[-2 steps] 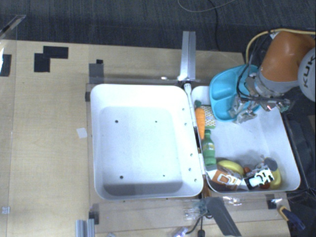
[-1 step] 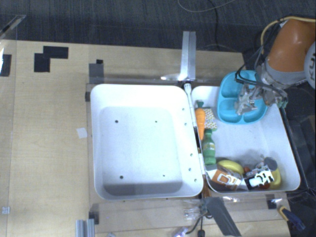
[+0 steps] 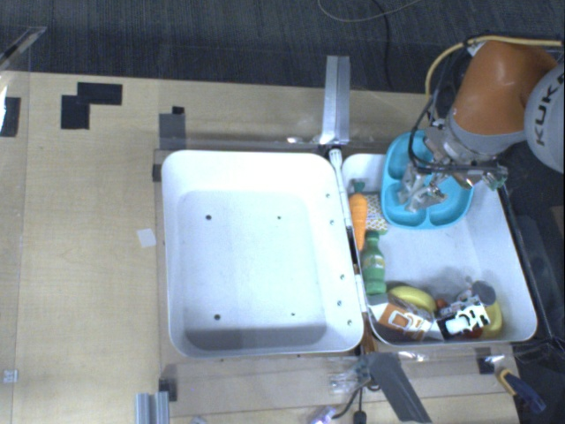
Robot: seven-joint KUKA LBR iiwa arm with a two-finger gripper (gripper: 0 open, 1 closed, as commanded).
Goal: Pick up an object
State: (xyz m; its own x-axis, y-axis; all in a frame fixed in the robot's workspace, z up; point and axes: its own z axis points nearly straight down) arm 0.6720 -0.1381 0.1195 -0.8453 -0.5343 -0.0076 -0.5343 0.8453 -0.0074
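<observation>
My gripper [image 3: 422,194] hangs low over a blue dish [image 3: 455,212] at the back of the right bin [image 3: 512,263]. Its fingers stand apart, open, with nothing between them, and their tips reach down into the dish. Along the bin's left wall lie an orange carrot [image 3: 357,215] and a green bottle [image 3: 374,264]. At the front of the bin sit a banana [image 3: 413,298], a small orange-brown box [image 3: 404,322] and a black-and-white object [image 3: 464,318] with a yellow piece [image 3: 493,318] beside it.
The left bin [image 3: 252,250] adjoins the right one along a shared divider. A metal post [image 3: 336,104] rises behind the bins. The arm's orange band [image 3: 494,82] looms over the right bin's back corner.
</observation>
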